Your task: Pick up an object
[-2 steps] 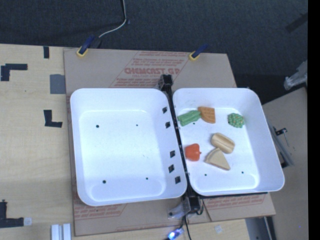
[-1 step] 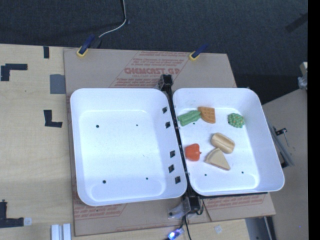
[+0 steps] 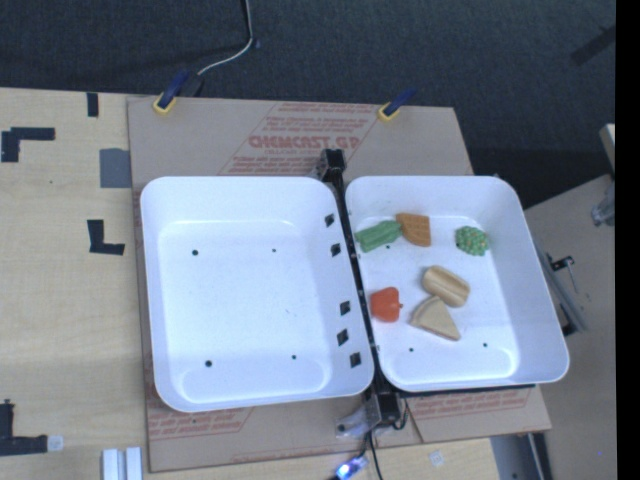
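Six little toy foods wait for the gripper, and I cannot tell if it is wide or closed. The arm comes in from the right, so the right bin [image 3: 505, 200] is the near one, and all the food lies in it. Nearest that side is the bumpy green piece [image 3: 471, 239]. Just past it lie the tan bun [image 3: 446, 285], long way slanting down to the right, and the tan wedge [image 3: 436, 318] touching it. Farther left are the orange piece [image 3: 413, 229], the long green piece [image 3: 378, 235] and the red piece [image 3: 386, 304]. I would go for the bumpy green one, since it sits alone.
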### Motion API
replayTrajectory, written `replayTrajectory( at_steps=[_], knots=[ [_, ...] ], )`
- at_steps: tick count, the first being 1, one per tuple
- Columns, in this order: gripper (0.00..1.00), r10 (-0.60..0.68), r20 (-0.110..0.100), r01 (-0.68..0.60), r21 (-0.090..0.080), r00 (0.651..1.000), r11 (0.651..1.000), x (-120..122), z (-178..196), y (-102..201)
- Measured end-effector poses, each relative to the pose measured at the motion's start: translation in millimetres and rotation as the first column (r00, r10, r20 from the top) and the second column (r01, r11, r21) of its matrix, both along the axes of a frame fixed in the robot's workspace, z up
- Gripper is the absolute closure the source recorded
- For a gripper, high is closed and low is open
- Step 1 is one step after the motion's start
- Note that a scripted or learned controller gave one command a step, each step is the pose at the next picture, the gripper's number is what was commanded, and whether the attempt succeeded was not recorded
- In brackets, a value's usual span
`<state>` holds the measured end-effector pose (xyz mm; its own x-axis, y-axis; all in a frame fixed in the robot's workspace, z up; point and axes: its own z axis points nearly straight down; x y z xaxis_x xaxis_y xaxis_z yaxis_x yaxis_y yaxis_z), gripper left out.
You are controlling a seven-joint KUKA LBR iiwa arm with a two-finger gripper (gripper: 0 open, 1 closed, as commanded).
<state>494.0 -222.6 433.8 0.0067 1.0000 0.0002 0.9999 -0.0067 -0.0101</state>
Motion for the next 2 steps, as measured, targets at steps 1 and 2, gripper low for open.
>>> replayTrajectory(
  at_steps=[1,2],
  knots=[
    [1.00,0.005,-0.001,-0.005,0.003,1.000,1.000,-12,-118,-1],
    [1.00,0.013,0.004,-0.013,0.002,1.000,1.000,37,-199,54]
  ],
)
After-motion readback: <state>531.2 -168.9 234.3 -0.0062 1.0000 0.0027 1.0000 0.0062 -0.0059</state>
